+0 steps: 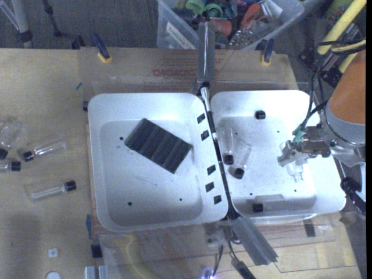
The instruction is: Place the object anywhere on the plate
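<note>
- The left bin [96, 156] holds the plate [158, 145], a dark ribbed slab lying flat and askew. Its top is bare, so by my reading the placing is not yet done.
- The right bin [273, 100], across the divider to the right of the plate, holds the candidate objects. The whole job remains: a grasp, a carry over the divider, and a release above the plate.
- The arm [349, 97] enters from the far right, well apart from the plate. Its orange band sits above the right bin's far edge, and the wrist reaches leftward and down into that bin.
- The gripper [295, 160] hangs low over the right part of the right bin, on the far side of the divider from the plate. Whether it is wide or closed I cannot tell. A pale clear shape shows just beneath it, but I cannot say whether that is an object or whether it is held.
- Two clear vials [232, 153] with black caps lie close together just right of the divider, the nearest loose things to the plate. One of them is probably the task's object.
- A small black cap [260, 115] lies alone further right of the plate, towards the bin's back wall.
</note>
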Controlling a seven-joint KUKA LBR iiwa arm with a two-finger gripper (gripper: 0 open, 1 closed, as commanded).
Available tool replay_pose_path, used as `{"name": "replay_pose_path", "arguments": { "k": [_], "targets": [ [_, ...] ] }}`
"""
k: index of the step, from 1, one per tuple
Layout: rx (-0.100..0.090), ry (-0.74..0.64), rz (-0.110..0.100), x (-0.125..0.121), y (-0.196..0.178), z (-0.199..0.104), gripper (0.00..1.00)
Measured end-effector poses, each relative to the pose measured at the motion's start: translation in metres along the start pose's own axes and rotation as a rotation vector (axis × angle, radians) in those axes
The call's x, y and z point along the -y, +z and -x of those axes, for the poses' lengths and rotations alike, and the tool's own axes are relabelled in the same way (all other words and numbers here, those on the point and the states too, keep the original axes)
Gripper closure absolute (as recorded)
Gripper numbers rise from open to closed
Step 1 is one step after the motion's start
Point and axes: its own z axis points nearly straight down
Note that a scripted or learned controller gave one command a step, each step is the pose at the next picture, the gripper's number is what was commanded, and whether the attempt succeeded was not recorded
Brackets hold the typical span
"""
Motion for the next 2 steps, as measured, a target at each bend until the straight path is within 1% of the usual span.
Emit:
{"name": "replay_pose_path", "arguments": {
  "k": [1, 2],
  "targets": [
    [-0.002, 0.161, 0.0, -0.103, 0.073, -0.056, 1.0],
    [-0.002, 0.632, -0.002, -0.16, 0.072, -0.088, 1.0]
  ]
}}
